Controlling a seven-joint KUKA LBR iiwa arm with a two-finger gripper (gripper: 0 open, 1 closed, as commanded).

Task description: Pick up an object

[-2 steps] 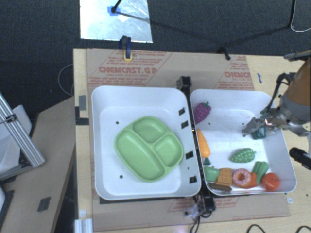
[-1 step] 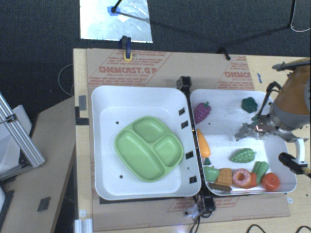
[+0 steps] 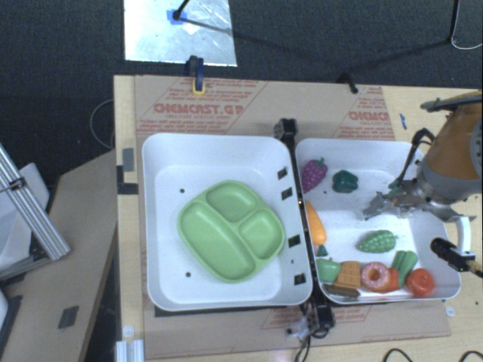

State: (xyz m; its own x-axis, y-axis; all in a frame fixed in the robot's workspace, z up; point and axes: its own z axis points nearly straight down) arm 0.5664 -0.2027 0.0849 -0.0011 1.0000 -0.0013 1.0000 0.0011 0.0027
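While poised over right bin (image 3: 445,281) above green toy corn (image 3: 376,240), near purple grapes (image 3: 314,173): tool (image 3: 375,207), grip state indiscernible.

Glossy green plastic plate (image 3: 231,231)

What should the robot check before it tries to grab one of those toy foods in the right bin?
1. Gripper over the right bin: ok.
2. Nothing between its fingers: ok, they look free.
3. A target within reach: ok, the green ridged vegetable lies just below it, apart from the rest.
4. Clear of crowding: not ok for the doughnut, packed against the tomato and other pieces.
5. Height above the bin floor: cannot tell.
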